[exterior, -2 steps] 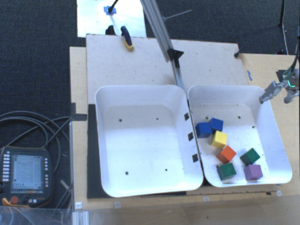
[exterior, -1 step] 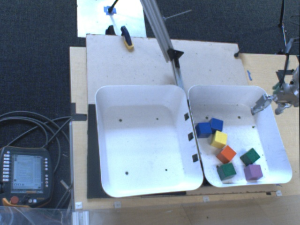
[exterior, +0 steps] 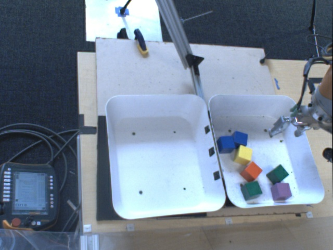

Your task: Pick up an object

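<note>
Hovering over the right bin (exterior: 307,155) near its right rim, the end effector (exterior: 276,130) hangs released, apart from the blocks (exterior: 244,155).

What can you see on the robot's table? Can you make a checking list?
Surface: bench bears left bin and right bin.
Job's things: seven blocks in right bin: two blue, yellow, orange, two green, purple.
Clutter: nothing seen in left bin.
Gripper: gripper over right bin's upper right, holding nothing seen.
Cables: black cables left of bench.
Surroundings: pendant, dark carpet.
</note>
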Motion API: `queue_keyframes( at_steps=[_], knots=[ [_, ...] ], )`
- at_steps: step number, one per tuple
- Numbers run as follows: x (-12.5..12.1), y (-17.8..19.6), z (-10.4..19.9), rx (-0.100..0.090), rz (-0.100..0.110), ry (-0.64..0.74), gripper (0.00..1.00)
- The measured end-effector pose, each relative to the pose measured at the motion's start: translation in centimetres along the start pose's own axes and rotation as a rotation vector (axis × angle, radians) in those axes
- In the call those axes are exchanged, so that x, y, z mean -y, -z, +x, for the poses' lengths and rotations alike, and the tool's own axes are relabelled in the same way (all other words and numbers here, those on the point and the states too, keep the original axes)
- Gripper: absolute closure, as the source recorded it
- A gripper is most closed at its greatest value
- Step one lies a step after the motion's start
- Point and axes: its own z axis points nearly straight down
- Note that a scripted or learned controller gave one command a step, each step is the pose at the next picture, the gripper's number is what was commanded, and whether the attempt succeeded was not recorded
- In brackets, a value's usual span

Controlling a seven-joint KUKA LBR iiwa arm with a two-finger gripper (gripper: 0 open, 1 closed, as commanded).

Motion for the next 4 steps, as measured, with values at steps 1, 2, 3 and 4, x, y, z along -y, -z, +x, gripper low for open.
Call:
queue_keyframes(
  at_steps=[1, 2, 3, 4],
  knots=[
    [0.2, -4.2, 0.2, 0.001, -0.002, 0.000, 0.00],
    [0.0, -2.8, 0.1, 0.003, -0.009, 0.002, 1.00],
    [0.6, 3.4, 0.2, 0.004, -0.011, 0.002, 1.00],
    [0.7, 9.1, 1.1, 0.004, -0.012, 0.004, 1.00]
  ],
)
